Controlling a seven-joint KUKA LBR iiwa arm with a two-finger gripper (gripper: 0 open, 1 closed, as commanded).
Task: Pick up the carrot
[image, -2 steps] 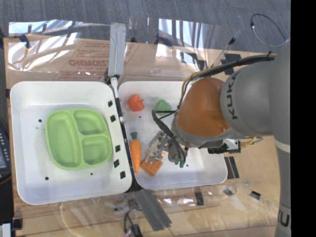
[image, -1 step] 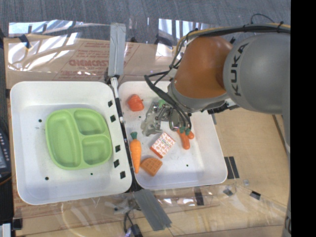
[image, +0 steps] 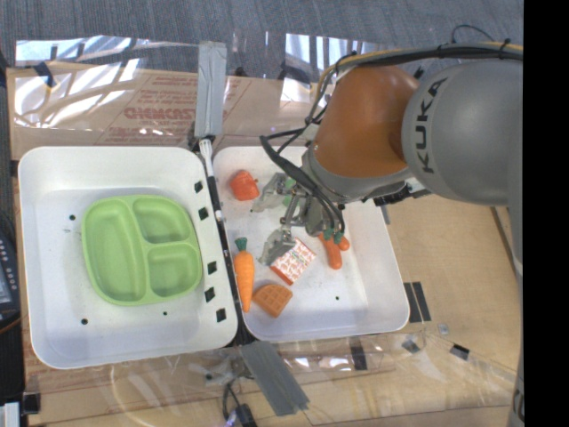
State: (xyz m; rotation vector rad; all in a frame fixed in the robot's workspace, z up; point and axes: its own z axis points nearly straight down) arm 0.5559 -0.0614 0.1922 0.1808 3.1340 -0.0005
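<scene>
I see two white bins side by side on the bench. The left bin holds a green tray with three compartments, lying flat near the bin's centre.

The right bin holds the loose items. The carrot lies at the bin's left wall, orange body pointing toward the near edge, green top toward the far edge. Just beside its lower end, to the right, sits a waffle; I cannot tell whether the two touch. A small red-and-white packet lies right of the carrot, near the bin's centre. A round orange-red item sits near the far left corner of the bin. A second, smaller carrot-like piece lies right of the packet, partly under the arm.

The arm reaches in from the right, and its orange band covers the far right part of the bin. The gripper hangs over the middle of the bin, above the packet's upper left corner. Its fingers appear spread apart, with nothing visible between them, though metal parts and cables clutter this area.

The carrot is apart from the gripper, to its lower left, and rests on the bin floor.
</scene>
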